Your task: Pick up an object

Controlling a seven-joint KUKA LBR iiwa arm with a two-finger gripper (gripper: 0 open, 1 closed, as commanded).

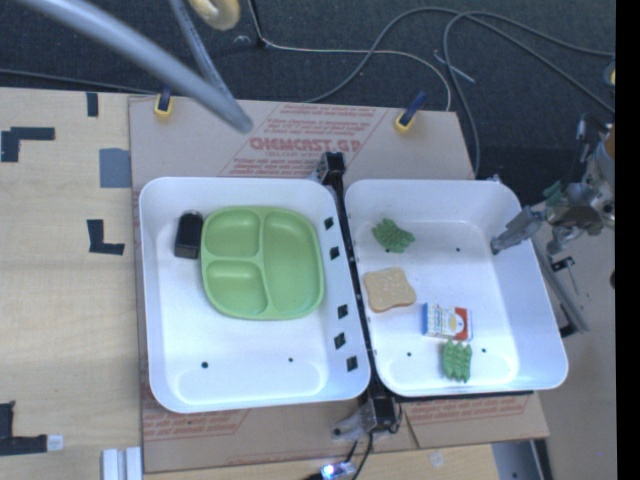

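Four small things lie in the right bin (500,200), any of which could serve as the object to pick up: a leafy green piece (393,235) toward the far side, a slice of toast (388,289) near the divider, a small red, white and blue carton (445,322), and a second green piece (456,360) just beside the carton at the near edge. All look like light toy food, probably hard plastic, so weight is no worry but slickness may be. The toast lies flat and thin, offering little to pinch except across its edges; the carton looks boxy and stiff, with parallel sides that should take a grip well. The lumpy green pieces could be taken across their narrow width. The left bin (160,368) holds a green divided plate (264,263) and a dark block (188,235) touching its left rim. The gripper (520,226) hangs at the right bin's far right rim, holding nothing visible; whether it is wide or narrow I cannot tell.
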